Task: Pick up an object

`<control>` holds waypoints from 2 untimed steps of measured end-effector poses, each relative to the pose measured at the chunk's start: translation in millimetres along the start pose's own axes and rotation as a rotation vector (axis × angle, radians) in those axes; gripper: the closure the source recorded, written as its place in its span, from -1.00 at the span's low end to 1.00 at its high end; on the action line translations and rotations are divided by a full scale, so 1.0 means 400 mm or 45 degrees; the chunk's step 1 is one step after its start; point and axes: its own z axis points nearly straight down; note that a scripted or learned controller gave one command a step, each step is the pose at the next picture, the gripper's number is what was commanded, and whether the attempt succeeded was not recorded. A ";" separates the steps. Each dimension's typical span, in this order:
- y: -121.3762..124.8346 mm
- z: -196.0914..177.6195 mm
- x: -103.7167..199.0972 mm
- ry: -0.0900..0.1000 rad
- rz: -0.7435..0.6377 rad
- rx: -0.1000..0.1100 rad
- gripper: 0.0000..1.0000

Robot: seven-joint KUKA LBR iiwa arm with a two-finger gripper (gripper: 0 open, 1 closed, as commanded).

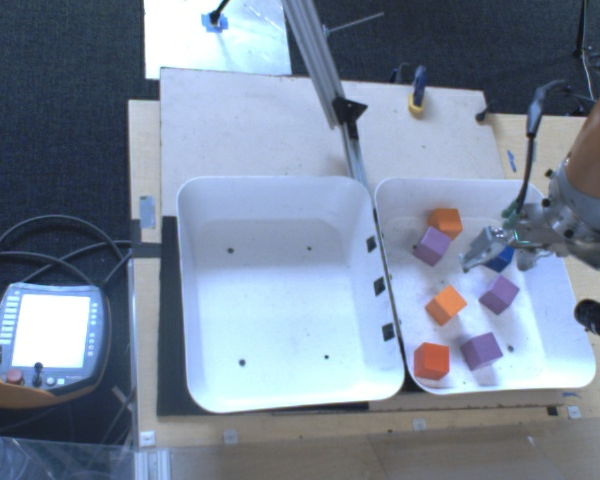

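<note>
The right bin [560,368] holds several small blocks. Two orange ones [445,221] [445,304] and an orange-red one [432,361] lie among three purple ones [432,245] [499,294] [481,350]. A blue block [500,260] peeks out from beneath the gripper's metal end. The gripper [483,248] reaches in from the right and hangs low over the bin's upper middle, right at the blue block. The gripper body hides most of that block, so I cannot tell whether it is touching it.
The left bin [210,268] sits beside the right one, sharing a raised middle wall [378,268]. A slanted metal pole [320,58] crosses above the bench's back. A teach pendant [45,343] lies on the floor at left.
</note>
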 end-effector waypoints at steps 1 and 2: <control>0.000 0.000 0.000 0.000 0.002 -0.001 -1.00; -0.014 0.149 0.006 0.001 0.003 0.007 -1.00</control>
